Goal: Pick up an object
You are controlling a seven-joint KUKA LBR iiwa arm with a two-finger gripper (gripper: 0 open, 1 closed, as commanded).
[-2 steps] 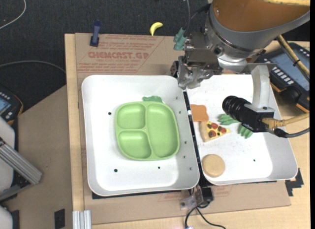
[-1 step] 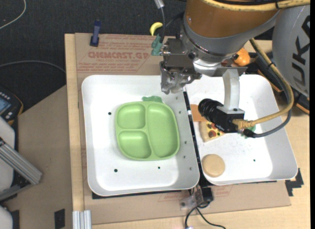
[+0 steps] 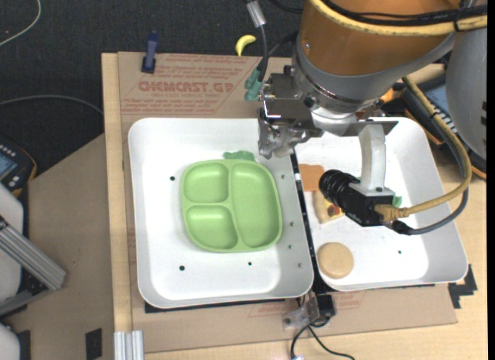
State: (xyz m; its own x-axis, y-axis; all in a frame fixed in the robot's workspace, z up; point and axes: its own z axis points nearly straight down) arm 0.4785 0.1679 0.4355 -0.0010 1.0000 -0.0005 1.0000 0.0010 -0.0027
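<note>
Gripper (image 3: 272, 143) low over left bin's far right corner, by divider; whether anything sits in its grip, cannot tell, metal blurs there; green sliver (image 3: 238, 155) just beside it, touching green divided plate (image 3: 230, 204) at plate's far edge, likely target; plate flat mid left bin (image 3: 151, 157); tan round disc (image 3: 336, 259) near front of right bin (image 3: 433, 250); orange-brown pieces (image 3: 313, 180) by divider, partly under black camera unit (image 3: 352, 198).
</note>
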